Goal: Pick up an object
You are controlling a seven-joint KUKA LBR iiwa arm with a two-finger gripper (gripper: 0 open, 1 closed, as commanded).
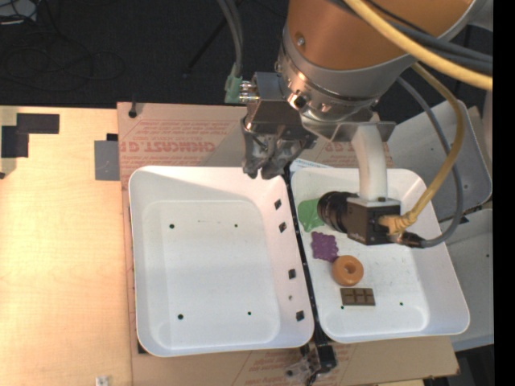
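- Arm's orange band (pixel 362 14), nearest the camera: fills the top right of the view, with a grey wrist below it and yellow cables (pixel 438 47) looping off to the right
- Gripper (pixel 269 163): dark, hanging from the wrist above the far end of the seam between the two bins; whether its fingers are apart or together cannot be told from here, and nothing is seen between them
- Left bin (pixel 153 191): white and shallow, with a few small dark holes in its floor
- Right bin (pixel 438 312): white, touching the left bin along the seam, and holding all the loose objects
- Green piece (pixel 309 213): near the seam, just beside the black camera-like unit (pixel 358 214) mounted on a white bracket
- Purple piece (pixel 324 245): just in front of the green one
- Orange ring (pixel 348 270): beside the purple piece, towards the viewer
- Brown chocolate-bar block (pixel 357 297): flat on the bin floor, just in front of the ring
- Bench (pixel 56 256): pale wood, left of the bins, with cardboard under them
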